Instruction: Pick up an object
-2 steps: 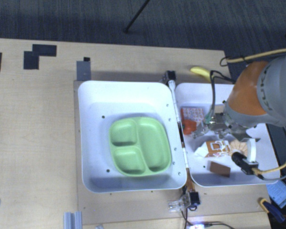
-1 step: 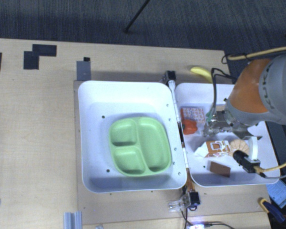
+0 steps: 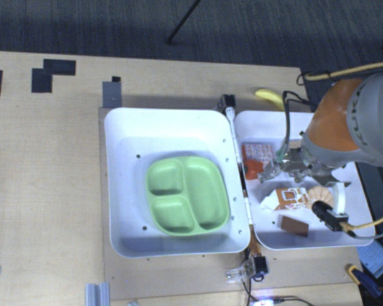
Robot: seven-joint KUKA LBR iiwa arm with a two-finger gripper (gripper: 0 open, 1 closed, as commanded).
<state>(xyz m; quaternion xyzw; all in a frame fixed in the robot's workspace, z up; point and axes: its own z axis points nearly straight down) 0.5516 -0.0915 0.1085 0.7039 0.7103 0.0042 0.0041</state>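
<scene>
My gripper (image 3: 276, 169) hangs low over the middle of the right bin (image 3: 354, 234), under the grey arm with its orange band (image 3: 332, 123). Just left of it lie a red-and-white packet (image 3: 258, 152) and a small orange-red item (image 3: 252, 168). Below it sit a brown-and-white packet (image 3: 290, 198), a white scrap (image 3: 268, 201) and a tan round thing (image 3: 320, 194). A dark brown block (image 3: 293, 225) rests near the bin's front wall. I see nothing lifted in the gripper.
The left bin (image 3: 124, 139) holds a green divided plate (image 3: 186, 194). A yellow banana-like thing (image 3: 268, 96) lies on the bench behind the right bin. Cables and a black connector (image 3: 329, 217) trail over the right bin's front right.
</scene>
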